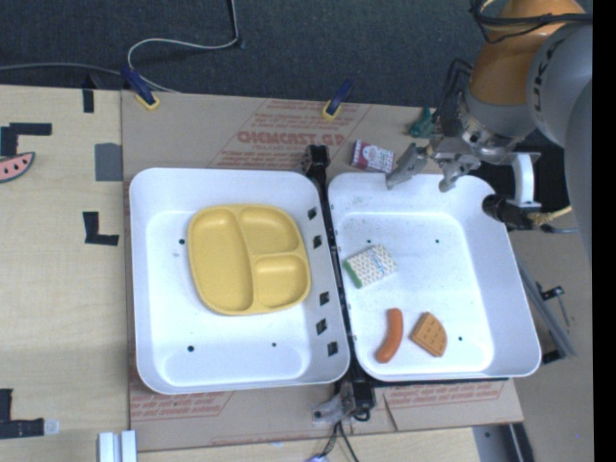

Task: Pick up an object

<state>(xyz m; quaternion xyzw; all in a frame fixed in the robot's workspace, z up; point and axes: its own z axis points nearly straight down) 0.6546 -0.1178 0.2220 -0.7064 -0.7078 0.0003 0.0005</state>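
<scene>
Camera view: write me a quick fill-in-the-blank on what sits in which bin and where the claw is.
1. The yellow plastic divided plate lies in the ____ shallow white bin.
2. The orange toy sausage lies just left of the tan ____.
3. The claw, fingers spread, hangs over the right shallow white bin at its ____ rim.
4. The green-and-white packet has ____ compartments fewer than the plate's three.

Missing words: left; waffle; far; three

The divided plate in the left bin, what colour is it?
Yellow; the divided plate shows plainly in the camera view.
</scene>
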